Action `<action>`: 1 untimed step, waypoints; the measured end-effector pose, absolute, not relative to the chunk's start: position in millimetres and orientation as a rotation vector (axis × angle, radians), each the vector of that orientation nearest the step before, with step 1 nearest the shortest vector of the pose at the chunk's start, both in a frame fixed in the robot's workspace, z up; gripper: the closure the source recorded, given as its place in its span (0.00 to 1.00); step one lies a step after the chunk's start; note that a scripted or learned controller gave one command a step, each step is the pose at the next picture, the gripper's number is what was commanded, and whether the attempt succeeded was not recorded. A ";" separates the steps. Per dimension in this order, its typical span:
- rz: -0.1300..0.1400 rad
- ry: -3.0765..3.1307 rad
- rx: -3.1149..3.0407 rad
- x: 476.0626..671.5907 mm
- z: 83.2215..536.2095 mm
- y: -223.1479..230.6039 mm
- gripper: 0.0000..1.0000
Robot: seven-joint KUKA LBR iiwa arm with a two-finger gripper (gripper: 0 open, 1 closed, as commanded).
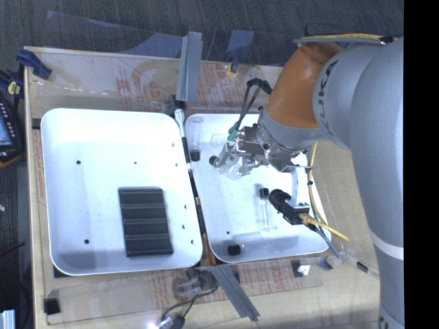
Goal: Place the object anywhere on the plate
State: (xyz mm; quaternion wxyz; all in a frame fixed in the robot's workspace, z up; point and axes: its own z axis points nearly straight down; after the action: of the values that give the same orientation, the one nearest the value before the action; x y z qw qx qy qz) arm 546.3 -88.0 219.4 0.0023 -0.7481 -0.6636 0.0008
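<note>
Underneath everything lay the pale wooden desk, printed with faint red marks, and beyond its top edge a dark grey floor. Two shallow white bins sat side by side on it, touching along a dark seam, with a grey metal rail rising from the seam toward the top of the frame.

The left bin took up the left half of the picture. The dark ribbed plate lay flat in its lower middle. White floor showed on every side of the plate, with the most above it and to its left. The plate's lower edge came near the bin's bottom wall.

My arm came in from the right and covered the upper right part of the right bin. My end effector hung over that bin's upper middle, well apart from the plate and across the seam from it. I could not tell whether it was spread or pressed together.

A clear object sat just below the end effector in the frame. Its outline faded into the white floor, and I could not tell whether it touched me or lay apart. A clear tumbler stood in the bin's upper left corner, close to the seam, and another clear piece lay lower right of centre; both were hard to make out. A small black block rested near the bin's bottom wall.

At the frame's left edge a dark device was cut off, with a blue clamp above it.
</note>
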 end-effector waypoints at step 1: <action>0.006 -2.426 -1.987 567.9 190.5 2.7 1.00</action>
State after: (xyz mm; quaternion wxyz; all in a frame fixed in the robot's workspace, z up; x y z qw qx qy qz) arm 567.9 2.7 190.5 0.0027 -0.6336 -0.7736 0.0020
